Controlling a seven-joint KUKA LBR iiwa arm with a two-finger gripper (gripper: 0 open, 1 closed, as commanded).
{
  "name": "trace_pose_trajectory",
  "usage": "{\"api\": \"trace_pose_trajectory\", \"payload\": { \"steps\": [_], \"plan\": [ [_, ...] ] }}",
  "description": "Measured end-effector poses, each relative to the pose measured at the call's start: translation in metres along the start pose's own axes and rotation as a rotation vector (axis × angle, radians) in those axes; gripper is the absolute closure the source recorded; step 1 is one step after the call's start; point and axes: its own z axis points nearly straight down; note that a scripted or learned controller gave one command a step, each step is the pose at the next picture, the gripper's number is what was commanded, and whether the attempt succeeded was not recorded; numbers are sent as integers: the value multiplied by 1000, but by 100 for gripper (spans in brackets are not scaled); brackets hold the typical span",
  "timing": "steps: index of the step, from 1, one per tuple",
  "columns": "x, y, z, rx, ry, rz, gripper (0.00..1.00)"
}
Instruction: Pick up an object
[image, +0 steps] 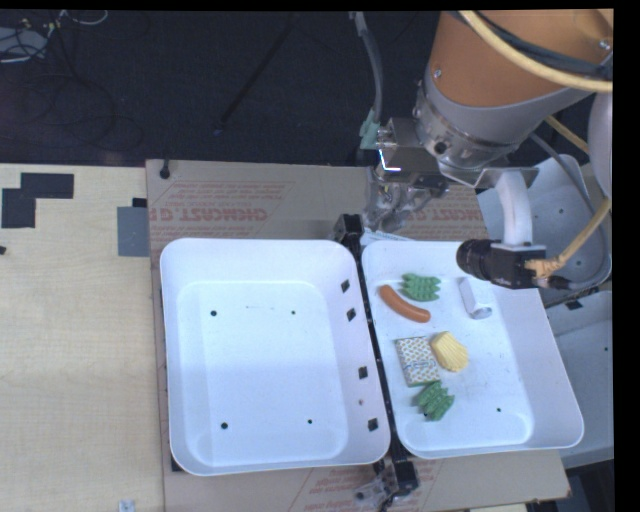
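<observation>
1. Two shallow white bins sit side by side on the bench: the left bin (190, 300) and the right bin (530, 400), which holds all the loose items.
2. Six small things lie in the right bin. An orange sausage (404, 303) lies near the bin's inner wall, its long axis running diagonally from upper left to lower right.
3. Just beside the sausage, toward the far side, is a green leafy piece (421, 287).
4. A small grey cylinder (472, 298) lies to the right of those, its long axis nearly along the bin's depth, tilted slightly.
5. Nearer the camera, a speckled square block (416, 360) touches a yellow corn piece (449, 351) on its right.
6. A second green piece (435, 401) lies just below the block.
7. The gripper (395, 205) hangs beyond the far edge of the right bin, above the cardboard; whether its jaws are wide or narrow I cannot tell.
</observation>
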Motion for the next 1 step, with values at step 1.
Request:
{"api": "trace_pose_trajectory", "payload": {
  "steps": [1],
  "plan": [
    [73, -10, -73, -1, 3, -4, 100]
  ]
}}
